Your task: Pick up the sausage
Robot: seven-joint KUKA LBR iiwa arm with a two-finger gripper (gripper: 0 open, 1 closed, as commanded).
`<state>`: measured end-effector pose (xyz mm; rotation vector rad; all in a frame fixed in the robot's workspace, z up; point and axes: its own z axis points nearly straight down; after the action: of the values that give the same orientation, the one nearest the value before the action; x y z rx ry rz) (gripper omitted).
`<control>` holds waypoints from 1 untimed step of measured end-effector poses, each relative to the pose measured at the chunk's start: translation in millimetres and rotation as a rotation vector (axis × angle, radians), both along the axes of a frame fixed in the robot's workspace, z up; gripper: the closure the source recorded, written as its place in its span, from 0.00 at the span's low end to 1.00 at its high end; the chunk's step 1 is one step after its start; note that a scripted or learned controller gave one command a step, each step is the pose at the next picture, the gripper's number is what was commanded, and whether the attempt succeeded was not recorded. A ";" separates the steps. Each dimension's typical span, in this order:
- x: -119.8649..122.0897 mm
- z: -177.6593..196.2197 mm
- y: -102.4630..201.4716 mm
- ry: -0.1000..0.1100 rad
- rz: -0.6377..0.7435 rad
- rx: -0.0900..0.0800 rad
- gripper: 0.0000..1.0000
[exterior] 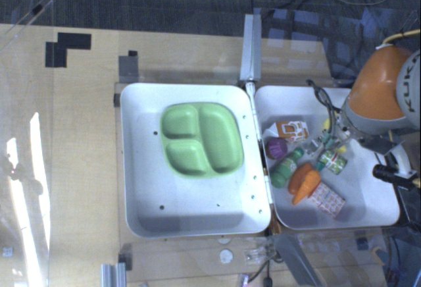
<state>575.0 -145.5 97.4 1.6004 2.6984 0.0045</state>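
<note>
The right bin (375, 210) holds a small heap of toy food. An elongated orange-red piece (304, 184) lies slanted near the middle; it may be the sausage, but I cannot tell for sure. My gripper (325, 143) hangs low over the heap, just above and to the right of that piece, beside a green and white can (333, 161). The grey arm with its orange band (383, 87) reaches in from the right and hides part of the bin's far right side.
A purple piece (276, 147), a green piece (285, 168), a small white and orange carton (293, 129) and a pink patterned packet (327, 199) lie around it. The left bin (141, 207) holds a green divided plate (200, 138). A metal divider (250, 49) stands behind the bins.
</note>
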 end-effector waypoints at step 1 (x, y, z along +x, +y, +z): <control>-81.7 59.2 50.1 -0.003 0.376 -0.003 1.00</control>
<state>493.2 -95.4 156.6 1.0667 2.9464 0.0045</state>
